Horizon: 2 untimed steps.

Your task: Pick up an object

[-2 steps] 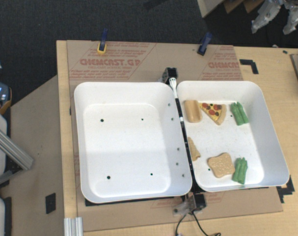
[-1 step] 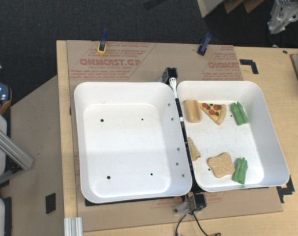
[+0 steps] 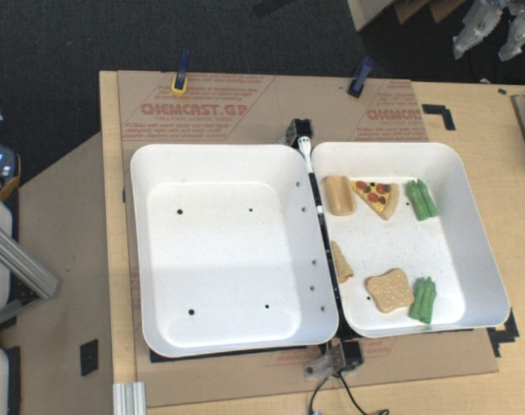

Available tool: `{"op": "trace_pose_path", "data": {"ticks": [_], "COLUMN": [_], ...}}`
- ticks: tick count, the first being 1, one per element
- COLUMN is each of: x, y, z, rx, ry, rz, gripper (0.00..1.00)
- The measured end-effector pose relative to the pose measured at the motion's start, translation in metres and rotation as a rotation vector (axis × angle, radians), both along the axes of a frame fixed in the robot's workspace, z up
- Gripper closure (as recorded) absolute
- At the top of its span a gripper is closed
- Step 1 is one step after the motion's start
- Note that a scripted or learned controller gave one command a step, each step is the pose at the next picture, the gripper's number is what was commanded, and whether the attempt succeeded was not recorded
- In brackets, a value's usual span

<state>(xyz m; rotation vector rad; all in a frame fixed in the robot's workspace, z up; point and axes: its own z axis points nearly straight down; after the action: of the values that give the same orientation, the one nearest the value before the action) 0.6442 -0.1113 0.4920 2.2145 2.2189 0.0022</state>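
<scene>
- Your pincer [image 3: 491, 31] sits at the top right corner of the camera view, pale grey and white, well above and behind the bins and far from every object; it is too small and blurred there for you to tell how it stands, and nothing can be made out in it
- Nearest to it on the surface [image 3: 245, 102] is the right bin [image 3: 470, 223], which carries all the objects you could pick
- Along the far side of that bin you have three things in a row: a tan bread roll [image 3: 338, 194] close to the left wall, a pizza slice [image 3: 376, 196] with red topping just beside it, and a green vegetable piece [image 3: 422, 201] further right, apart from the slice
- Toward the near side you have a toast slice [image 3: 389, 290] lying flat, with a second green vegetable piece [image 3: 424, 300] touching or almost touching its right edge
- A small tan scrap [image 3: 340, 263] lies against the left wall of the right bin, between the roll and the toast
- The left bin [image 3: 158, 180] lies alongside, its right rim meeting the other bin along a dark seam, and its floor shows four small dark dots
- At the back edge of the brown board you can see a blue and yellow clamp [image 3: 182, 75] on the left and a blue clamp [image 3: 361, 76] further right
- A black cable [image 3: 340, 387] trails off from the near end of the seam
</scene>
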Motion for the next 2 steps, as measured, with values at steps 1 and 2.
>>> {"op": "trace_pose_path", "data": {"ticks": [1, 2], "x": [0.0006, 0.0006], "y": [0.0004, 0.0005], "z": [0.0115, 0.0108], "rx": [-0.003, -0.002], "ry": [-0.006, -0.004], "rz": [0.001, 0.001], "gripper": [1.00, 0.00]}}
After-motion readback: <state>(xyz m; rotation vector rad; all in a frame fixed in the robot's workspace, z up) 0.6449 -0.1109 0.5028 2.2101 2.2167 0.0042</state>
